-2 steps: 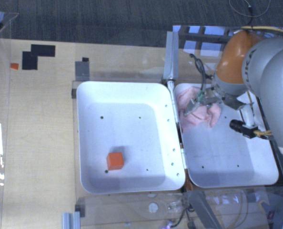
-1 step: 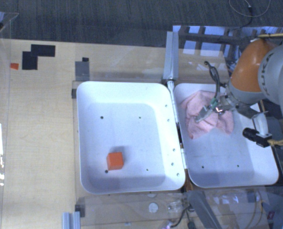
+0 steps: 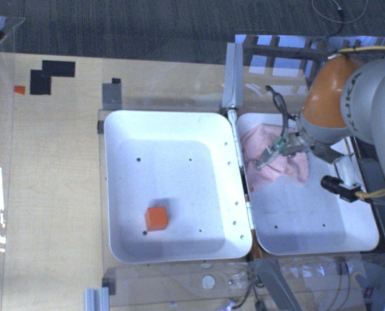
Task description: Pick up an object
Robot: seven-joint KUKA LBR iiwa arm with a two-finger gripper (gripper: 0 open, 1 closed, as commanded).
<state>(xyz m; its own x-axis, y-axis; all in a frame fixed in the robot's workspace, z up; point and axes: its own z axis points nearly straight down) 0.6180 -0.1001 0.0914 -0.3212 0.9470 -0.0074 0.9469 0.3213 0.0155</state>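
1. The grey arm (image 3: 367, 102) with its orange band (image 3: 325, 96) is reaching in from the right side, leaning over the right bin (image 3: 322, 229).
2. The gripper (image 3: 265, 161) is sitting down low at the left part of that bin, right on top of a crumpled pink cloth (image 3: 290, 164). The metal fingertips are pointing toward the divider between the two bins.
3. Honestly can't tell what the gripper is doing grip-wise, it's too small and it's blending into the cloth. So I'm not calling it a grab, just touching or pressing against the fabric.
4. The pink cloth is bunching up in the upper-left area of the right bin, close to the wall it shares with the left bin (image 3: 121, 173).
5. Over in the left bin an orange block (image 3: 157, 218) is lying on the floor toward the lower left, well apart from the gripper.
6. Both bins are resting side by side on the wooden bench (image 3: 50, 193).
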